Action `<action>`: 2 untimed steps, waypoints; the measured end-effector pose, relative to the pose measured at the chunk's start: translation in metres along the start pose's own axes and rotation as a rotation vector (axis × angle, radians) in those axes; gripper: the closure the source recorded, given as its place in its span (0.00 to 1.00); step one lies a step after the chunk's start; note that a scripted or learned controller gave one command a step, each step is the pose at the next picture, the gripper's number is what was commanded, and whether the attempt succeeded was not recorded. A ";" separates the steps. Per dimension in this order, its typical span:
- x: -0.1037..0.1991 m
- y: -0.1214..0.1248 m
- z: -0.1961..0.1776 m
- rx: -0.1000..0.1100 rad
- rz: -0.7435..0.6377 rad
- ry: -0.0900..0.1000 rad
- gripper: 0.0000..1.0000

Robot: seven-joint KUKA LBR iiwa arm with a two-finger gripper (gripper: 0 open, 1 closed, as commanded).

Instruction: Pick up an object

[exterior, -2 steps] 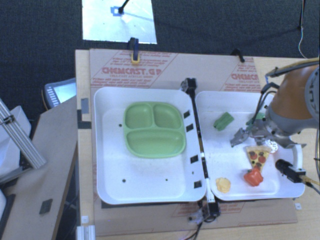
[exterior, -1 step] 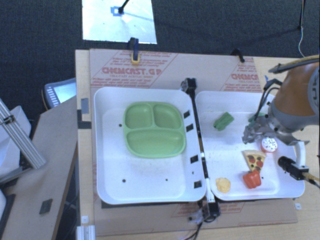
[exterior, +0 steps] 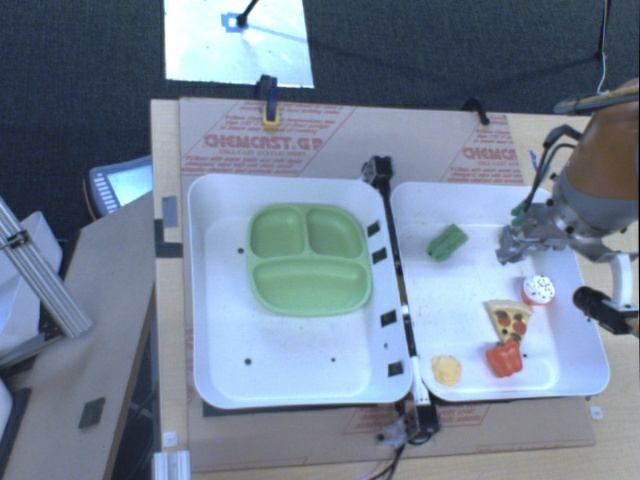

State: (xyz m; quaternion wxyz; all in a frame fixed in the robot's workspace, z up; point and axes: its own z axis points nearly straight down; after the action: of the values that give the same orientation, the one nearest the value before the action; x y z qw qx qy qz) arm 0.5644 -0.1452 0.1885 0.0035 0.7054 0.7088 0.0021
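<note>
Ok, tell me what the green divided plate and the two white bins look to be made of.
Green divided plate: probably moulded plastic, matte, with soft rounded compartment edges and even colour. Left bin and right bin: likely thin formed plastic, smooth with slight sheen and rounded corners.

The grey arm with its orange band comes in from the right side and bends down, and its gripper hangs low at the end of the wrist, pointing to the left, with nothing to be seen in its grip.
</note>
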 end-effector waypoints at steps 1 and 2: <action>-0.002 0.002 -0.044 0.001 0.001 0.000 1.00; -0.002 0.004 -0.098 0.000 0.000 0.000 1.00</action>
State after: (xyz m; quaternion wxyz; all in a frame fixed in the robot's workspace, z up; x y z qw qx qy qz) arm 0.5674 -0.1474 0.2867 0.0036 0.7055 0.7087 0.0020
